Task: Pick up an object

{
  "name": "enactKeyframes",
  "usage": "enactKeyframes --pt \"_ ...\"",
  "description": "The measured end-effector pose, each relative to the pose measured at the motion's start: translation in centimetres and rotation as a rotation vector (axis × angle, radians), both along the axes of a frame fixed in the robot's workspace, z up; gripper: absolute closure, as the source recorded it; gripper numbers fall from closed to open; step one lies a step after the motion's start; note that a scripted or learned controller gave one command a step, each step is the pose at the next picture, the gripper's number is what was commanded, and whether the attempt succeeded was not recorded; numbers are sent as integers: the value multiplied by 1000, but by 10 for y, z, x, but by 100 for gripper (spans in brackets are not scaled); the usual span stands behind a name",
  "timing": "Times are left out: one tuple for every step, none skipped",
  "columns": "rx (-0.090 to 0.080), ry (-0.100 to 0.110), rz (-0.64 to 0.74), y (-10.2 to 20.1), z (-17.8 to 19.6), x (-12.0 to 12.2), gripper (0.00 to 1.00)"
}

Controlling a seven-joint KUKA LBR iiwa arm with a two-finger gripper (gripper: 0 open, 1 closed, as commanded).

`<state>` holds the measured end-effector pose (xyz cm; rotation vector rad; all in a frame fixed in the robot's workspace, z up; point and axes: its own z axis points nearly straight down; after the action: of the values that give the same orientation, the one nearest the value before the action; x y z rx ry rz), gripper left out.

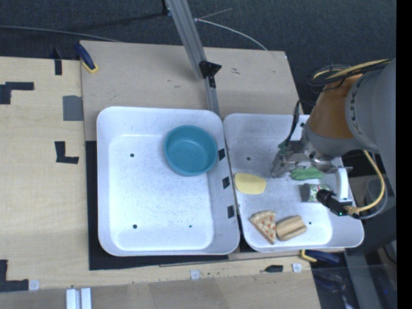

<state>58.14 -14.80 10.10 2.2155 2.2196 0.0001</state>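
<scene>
- Jaws: the gripper [281, 166] hangs low over the right bin [257, 129], its metal fingers pointing down toward the bin floor; whether they are spread or closed cannot be told from this slanted overhead view, and nothing can be seen between them.
- Landmark: all places below are given relative to the right bin.
- Candidate object: a yellow lemon-shaped toy [250, 184] lies on the bin floor near the bin's left wall, about midway along its length.
- Handling (judged): the toy looks like light, smooth moulded plastic, stiff rather than fragile; its rounded skin may slip, so a grip across its short axis at the widest part seems safest.
- Relation to the jaws: the toy lies just beside the gripper, toward the bin's left wall and slightly nearer its front edge; it is apart from the fingers, not between them.
- Other contents: a green object [306, 173] lies next to the gripper on its far side from the lemon, partly hidden by the wrist; a pizza-slice toy [263, 226] and a bread-roll toy [290, 227] rest touching or nearly touching by the front edge.
- Neighbouring bin: the left bin [122, 192] holds a blue bowl [190, 150], upright, beside the wall shared with the right bin.
</scene>
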Motion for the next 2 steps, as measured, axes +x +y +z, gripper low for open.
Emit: enactKeyframes --pt "3 0 0 4 62 2 100" --pt "3 1 0 5 106 3 100"
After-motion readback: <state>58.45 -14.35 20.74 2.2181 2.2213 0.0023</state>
